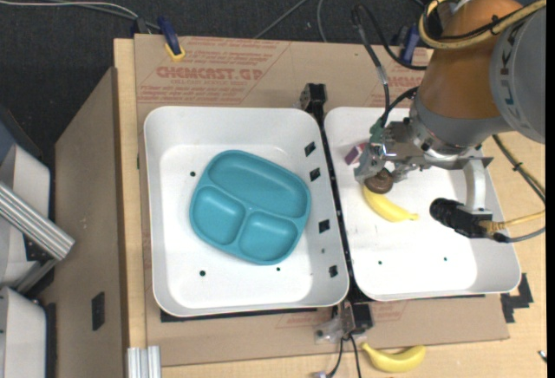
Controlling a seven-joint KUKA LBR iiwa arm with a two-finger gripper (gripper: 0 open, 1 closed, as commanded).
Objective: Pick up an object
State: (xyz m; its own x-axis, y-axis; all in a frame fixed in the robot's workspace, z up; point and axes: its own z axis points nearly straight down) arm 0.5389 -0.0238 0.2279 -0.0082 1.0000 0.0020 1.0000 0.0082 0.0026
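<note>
Yellow banana [389,208] lies in the right bin [451,276], just below the end effector [378,178]. The end effector hangs low, right by the banana's top end. I cannot tell how it is set.

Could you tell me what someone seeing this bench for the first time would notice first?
Most likely the blue divided plate, lying alone in the middle of the left bin. Next, the grey arm with its orange band, reaching in from the right so that the gripper hangs low over the right bin, just above the upper end of a yellow banana. A second banana lies outside the bins at the bench's front edge.
</note>
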